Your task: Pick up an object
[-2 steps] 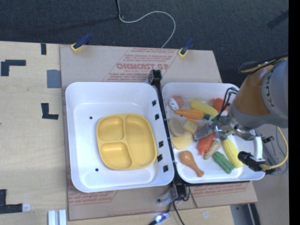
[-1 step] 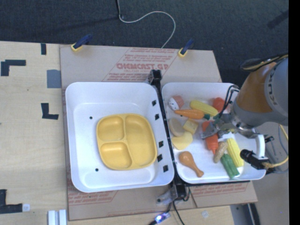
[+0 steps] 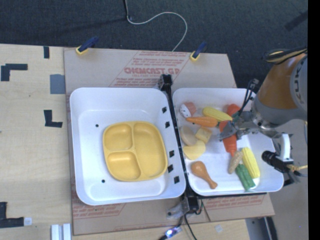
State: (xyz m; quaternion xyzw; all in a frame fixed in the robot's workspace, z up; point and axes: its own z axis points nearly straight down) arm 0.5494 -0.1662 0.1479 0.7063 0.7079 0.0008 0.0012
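We log the arm (image 3: 282, 91) reaching in from the right, wrist bent down over the right bin (image 3: 220, 186) — gripper (image 3: 231, 130) low above the red carrot-like piece (image 3: 229, 143), jaws' state unreadable.

Arm (image 3: 287, 91) — cut off at right edge

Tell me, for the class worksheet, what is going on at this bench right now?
A grey and orange robot arm reaches in from the right over the right bin, which holds toy food: a corn cob, a drumstick, carrots and other pieces. Its claw sits low among the items, just above an orange carrot; whether it grips anything cannot be made out. The left bin holds a yellow divided plate.
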